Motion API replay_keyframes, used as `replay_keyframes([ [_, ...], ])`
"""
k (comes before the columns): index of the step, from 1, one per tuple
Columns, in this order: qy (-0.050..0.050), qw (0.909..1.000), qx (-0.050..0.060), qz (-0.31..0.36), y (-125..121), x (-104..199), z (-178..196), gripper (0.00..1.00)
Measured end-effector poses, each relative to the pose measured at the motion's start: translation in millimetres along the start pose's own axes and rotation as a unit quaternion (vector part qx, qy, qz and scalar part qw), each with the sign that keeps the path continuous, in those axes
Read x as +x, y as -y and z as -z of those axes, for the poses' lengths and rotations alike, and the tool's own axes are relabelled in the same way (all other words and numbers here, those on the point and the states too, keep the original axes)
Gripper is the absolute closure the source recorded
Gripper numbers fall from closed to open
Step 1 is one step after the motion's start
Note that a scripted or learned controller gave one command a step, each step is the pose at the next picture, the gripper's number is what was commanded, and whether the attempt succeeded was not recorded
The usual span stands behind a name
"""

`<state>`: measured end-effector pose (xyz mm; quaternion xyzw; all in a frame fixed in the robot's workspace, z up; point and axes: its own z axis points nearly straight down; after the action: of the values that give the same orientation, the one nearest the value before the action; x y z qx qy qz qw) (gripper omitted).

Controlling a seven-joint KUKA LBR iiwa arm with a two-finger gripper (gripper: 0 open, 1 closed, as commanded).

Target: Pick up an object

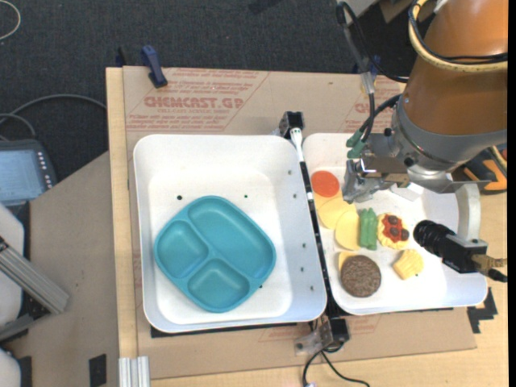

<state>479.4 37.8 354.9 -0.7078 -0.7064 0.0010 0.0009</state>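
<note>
My gripper (359, 187) hangs low over the back left part of the right bin (419, 301). It is just right of an orange disc (325, 184) and above a pale yellow slice (330, 212). A second yellow slice (347, 231), a green pickle-like piece (368, 228) and a red and yellow topped piece (393, 230) lie just in front of it. Nearer the front are a brown round patty (360, 275) and a small yellow chunk (408, 264). I see nothing held in the gripper.
The left bin (161, 164) holds a teal divided plate (214, 252). A raised rim with a black clip (292, 123) at its far end separates the bins. The grey and orange arm (455, 79) looms over the right bin's back.
</note>
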Motion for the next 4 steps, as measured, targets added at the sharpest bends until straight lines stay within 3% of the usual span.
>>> replay_keyframes([
  [1, 0.0, 1.0, 0.003, 0.0, 1, -6, -55, 1.0],
  [2, -0.002, 1.0, -0.007, 0.005, -1, 61, 37, 1.0],
  [3, -0.001, 1.0, -0.005, 0.003, 0, 83, 88, 1.0],
  [4, -0.002, 1.0, -0.002, 0.007, 2, 191, 73, 1.0],
])
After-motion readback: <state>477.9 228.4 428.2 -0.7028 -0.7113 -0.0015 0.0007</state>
